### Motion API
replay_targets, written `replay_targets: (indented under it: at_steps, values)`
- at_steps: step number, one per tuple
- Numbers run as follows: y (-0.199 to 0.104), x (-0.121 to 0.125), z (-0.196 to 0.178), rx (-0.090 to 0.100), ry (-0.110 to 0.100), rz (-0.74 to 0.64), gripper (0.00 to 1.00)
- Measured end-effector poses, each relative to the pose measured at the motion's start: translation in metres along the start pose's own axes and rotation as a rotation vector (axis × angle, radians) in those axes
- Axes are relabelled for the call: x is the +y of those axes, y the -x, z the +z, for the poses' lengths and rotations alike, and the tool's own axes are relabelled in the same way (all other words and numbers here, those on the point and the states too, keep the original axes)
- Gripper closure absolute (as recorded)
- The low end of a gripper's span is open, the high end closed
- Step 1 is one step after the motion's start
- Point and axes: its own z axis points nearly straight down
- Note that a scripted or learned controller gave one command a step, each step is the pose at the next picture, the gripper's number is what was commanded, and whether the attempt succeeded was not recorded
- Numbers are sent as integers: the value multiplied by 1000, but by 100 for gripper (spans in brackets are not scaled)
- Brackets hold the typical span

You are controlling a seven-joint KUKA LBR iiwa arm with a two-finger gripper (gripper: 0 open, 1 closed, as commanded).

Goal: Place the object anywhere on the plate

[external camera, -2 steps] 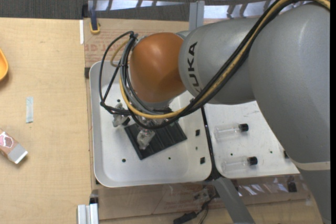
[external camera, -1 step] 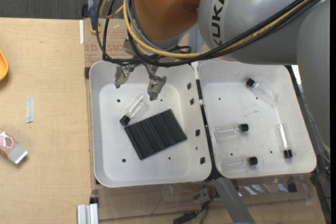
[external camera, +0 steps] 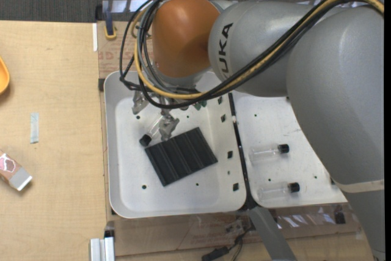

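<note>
— Where is the plate?
— The dark ribbed plate (external camera: 181, 156) lies flat in the left bin (external camera: 122, 192).
— And the gripper?
— The gripper (external camera: 160, 126) hovers touching the plate's upper-left corner; its finger state is unclear.

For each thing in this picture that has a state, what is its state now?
Black ridged plate: lies flat in the left bin, tilted to the bin's sides, nothing on it.
Gripper: low over the plate's upper left corner.
Upper clear tube with black cap: lies on its side in the right bin.
Lower clear tube with black cap: lies on its side, same bin.
</note>
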Motion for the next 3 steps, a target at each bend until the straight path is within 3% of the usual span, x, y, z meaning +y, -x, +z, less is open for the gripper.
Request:
replay_targets:
  at_steps: [1, 2, 3]
  values:
    - [25, -17, 21, -1, -2, 435, 0]
    - [3, 24, 21, 3, -3, 851, 0]
    - [-59, 77, 21, 0, -2, 966, 0]
